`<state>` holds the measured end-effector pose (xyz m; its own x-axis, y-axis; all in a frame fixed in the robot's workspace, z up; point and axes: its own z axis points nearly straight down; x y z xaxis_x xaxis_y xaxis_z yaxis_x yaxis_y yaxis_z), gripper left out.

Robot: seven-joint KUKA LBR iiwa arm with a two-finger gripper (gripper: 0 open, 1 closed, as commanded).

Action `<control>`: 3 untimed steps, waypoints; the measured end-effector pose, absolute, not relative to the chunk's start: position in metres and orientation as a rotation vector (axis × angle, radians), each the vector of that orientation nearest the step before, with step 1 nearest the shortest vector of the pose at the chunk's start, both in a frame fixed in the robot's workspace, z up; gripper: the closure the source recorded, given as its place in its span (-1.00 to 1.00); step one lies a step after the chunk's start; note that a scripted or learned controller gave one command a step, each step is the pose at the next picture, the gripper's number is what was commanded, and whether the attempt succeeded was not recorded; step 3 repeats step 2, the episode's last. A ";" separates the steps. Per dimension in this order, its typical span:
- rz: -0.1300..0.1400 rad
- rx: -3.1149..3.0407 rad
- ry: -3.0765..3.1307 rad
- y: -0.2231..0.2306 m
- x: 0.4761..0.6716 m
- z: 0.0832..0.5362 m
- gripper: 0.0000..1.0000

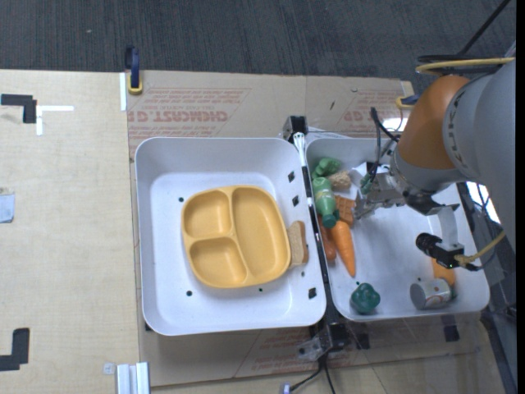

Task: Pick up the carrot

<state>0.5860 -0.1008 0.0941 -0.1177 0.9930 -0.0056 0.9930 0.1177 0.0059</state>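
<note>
The carrot lies in the right bin close to its left wall, thick end up and tip pointing toward the front. My gripper hangs low over the bin just above and to the right of the carrot's thick end, next to a small brownish piece. The grey arm with its orange band comes in from the right. Nothing is visibly lifted off the bin floor.
A thinner orange-red stick lies beside the carrot. A green bottle and green leafy item sit behind it. A dark green vegetable and a metal can are near the front. The left bin holds a yellow divided plate and a bread slice.
</note>
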 end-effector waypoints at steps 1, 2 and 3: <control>-0.005 2.365 2.072 -0.097 0.543 0.091 -1.00; -0.006 2.694 1.624 -0.098 0.516 0.091 -1.00; -0.006 2.694 1.624 -0.098 0.516 0.091 -1.00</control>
